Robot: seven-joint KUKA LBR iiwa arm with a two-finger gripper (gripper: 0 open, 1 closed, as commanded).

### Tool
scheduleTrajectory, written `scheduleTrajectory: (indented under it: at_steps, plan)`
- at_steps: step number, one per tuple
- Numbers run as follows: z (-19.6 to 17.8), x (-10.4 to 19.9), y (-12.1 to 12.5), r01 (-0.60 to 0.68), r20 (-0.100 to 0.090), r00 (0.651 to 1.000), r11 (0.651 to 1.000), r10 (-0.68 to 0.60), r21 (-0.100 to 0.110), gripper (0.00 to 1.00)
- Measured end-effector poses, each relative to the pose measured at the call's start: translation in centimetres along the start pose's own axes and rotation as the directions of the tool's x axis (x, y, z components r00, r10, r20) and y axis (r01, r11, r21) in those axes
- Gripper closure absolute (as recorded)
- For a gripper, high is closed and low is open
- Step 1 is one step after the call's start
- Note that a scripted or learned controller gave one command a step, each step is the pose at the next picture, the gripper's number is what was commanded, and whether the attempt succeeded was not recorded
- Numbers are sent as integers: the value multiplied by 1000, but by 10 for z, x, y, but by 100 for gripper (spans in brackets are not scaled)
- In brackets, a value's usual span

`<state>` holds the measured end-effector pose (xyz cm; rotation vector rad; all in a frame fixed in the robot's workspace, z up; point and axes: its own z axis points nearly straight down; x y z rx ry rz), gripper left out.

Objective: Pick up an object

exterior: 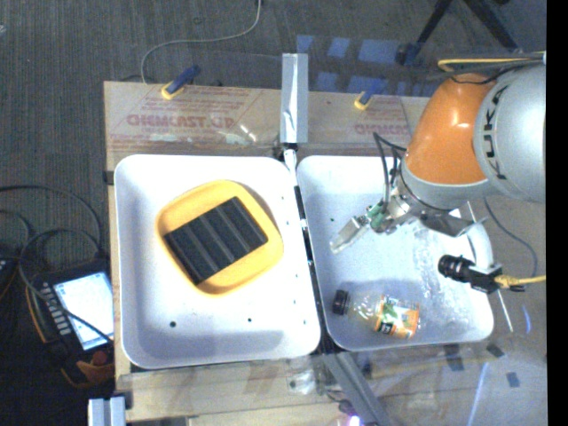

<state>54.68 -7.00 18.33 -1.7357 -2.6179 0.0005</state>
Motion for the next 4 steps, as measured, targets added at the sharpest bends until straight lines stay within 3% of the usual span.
scheduleTrajectory:
  at_steps: [1,2,3,4]
  plan:
    - [5,-18,-64,42,1,999,999,-42,1,0]
    - [91,-18,-72,144,8,990,990,-143,-10,0]
    - [79,-17,-69,145,4,989,989,-145,-15,100]
    - [79,-17,-69,145,5,989,989,-145,-15,0]
